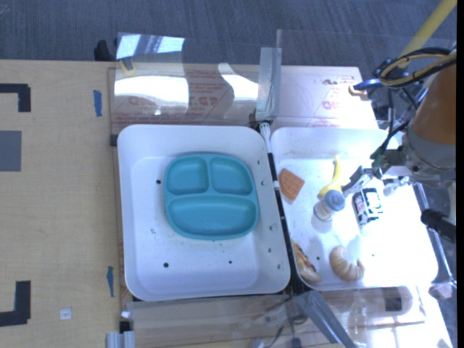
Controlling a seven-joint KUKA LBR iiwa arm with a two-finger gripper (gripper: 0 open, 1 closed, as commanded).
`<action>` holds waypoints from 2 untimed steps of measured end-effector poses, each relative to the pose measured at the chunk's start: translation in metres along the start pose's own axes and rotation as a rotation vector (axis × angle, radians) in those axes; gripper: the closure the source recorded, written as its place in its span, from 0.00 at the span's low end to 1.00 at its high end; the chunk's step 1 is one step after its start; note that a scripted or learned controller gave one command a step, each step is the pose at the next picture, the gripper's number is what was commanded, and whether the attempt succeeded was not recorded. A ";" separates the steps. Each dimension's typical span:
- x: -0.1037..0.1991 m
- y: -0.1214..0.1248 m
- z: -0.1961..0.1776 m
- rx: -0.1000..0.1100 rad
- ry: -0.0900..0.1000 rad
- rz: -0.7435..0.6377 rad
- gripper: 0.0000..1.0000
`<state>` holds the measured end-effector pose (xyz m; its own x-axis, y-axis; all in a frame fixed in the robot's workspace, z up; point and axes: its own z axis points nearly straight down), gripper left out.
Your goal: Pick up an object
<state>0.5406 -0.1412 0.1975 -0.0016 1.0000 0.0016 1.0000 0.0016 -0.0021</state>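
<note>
Two shallow white plastic bins sit side by side on the pale wooden desk point(58, 194). The left bin point(145, 267) holds a teal plastic divided plate point(211, 196) with three compartments, lying flat near the bin's middle, its two smaller compartments toward the far side.

The right bin point(406, 267) is brightly lit and carries several small things. An orange waffle-textured square piece point(291, 185) lies near its left wall. Right of it a slim yellow banana-shaped toy point(336, 174) stands lengthwise, and just below that a small bottle with a blue cap point(328, 204) lies tilted, its cap close to the banana's lower end. Near the front edge rests a tan croissant-shaped toy point(346, 262), and at the front left corner a small multicoloured item point(306, 264) sits against the wall; what it is cannot be told.

The grey arm with its orange band point(438, 111) comes in from the right, low over the right bin. The gripper point(368, 203) hangs just right of the bottle and banana, above the bin floor, with black-and-white markings on its body. Whether its grasp is wide or narrow cannot be told in the glare, and nothing is seen held in it.
</note>
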 end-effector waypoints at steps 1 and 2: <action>0.030 0.054 0.082 0.003 0.000 0.193 0.00; 0.023 0.072 0.111 -0.005 0.000 0.319 0.00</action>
<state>0.6124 -0.1181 0.0867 0.3125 0.9499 0.0012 0.9499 -0.3125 0.0025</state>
